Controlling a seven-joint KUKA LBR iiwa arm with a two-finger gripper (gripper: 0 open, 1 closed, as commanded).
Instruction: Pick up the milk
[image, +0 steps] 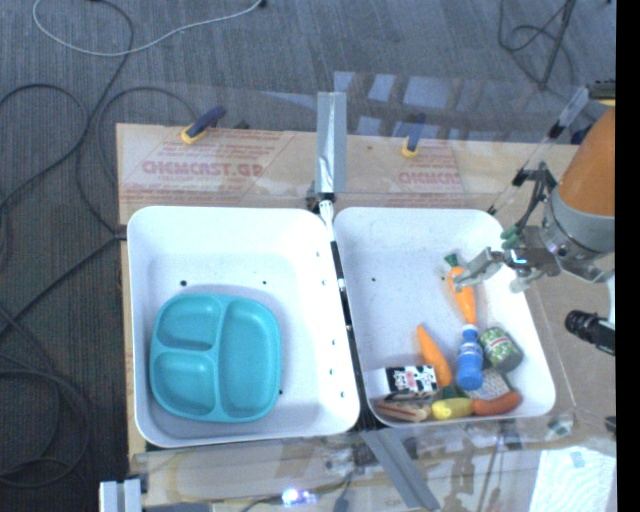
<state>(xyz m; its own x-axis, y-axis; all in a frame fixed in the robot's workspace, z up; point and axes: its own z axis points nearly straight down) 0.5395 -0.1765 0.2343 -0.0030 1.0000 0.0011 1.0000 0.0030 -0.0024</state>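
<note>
On the bench, our end effector (478, 268), fingers spread wide, is hovering far from the milk (412, 380), so we could be grabbing a carrot (466, 297) instead.

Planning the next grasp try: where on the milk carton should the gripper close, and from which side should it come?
Probably straight from above. The milk carton lies flat near the front wall of the right bin, hot dog just in front, carrot at its right. Gripping across the shorter width puts one finger at the crowded front edge; the left end looks free. The gripper sits farther back.
</note>
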